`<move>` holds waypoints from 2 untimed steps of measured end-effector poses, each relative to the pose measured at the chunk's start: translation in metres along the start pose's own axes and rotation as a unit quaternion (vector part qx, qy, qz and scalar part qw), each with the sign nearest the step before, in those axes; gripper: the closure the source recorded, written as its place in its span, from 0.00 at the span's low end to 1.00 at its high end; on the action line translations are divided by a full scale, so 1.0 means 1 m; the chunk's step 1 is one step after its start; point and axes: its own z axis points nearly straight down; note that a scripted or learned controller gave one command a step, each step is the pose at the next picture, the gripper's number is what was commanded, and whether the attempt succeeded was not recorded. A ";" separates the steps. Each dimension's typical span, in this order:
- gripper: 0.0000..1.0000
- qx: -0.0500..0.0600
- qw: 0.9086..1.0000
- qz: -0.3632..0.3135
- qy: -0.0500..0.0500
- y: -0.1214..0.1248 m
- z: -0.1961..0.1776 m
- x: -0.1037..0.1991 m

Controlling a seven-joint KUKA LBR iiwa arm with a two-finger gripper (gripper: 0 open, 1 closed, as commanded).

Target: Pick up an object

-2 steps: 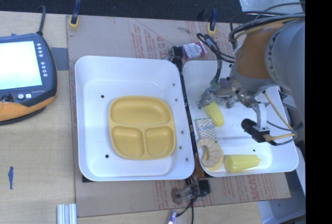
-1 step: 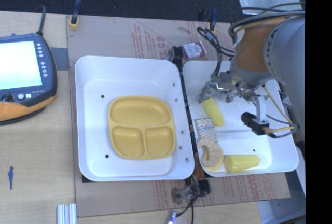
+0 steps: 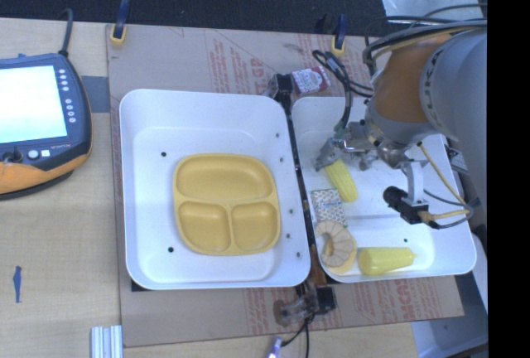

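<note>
Down in the right bin (image 3: 451, 261), the robot's jaws (image 3: 338, 151) hang just above a small yellow corn cob (image 3: 341, 181). Whether they are spread or closed cannot be told from this slanted overhead view, and nothing shows between them. The cob lies on the bin floor, tilted, near the wall shared with the left bin (image 3: 141, 182). It looks like a light plastic toy: stiff, smooth and rounded, so likely to roll or slip. A hold across its narrow middle, square to its length, seems safest.

Outward from the cob, a small patterned packet (image 3: 326, 204) lies just below it. Nearer the front sit a pale ring-shaped piece (image 3: 337, 246) and a longer yellow piece (image 3: 385, 259). A yellow divided tray (image 3: 225, 204) rests in the left bin. On the tabletop (image 3: 50, 265), far left, lies a control pendant (image 3: 40, 123).
</note>
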 end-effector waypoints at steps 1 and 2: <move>0.00 -0.001 1.000 0.000 0.000 0.006 0.000 -0.004; 0.00 -0.002 1.000 -0.001 0.000 0.007 0.000 -0.001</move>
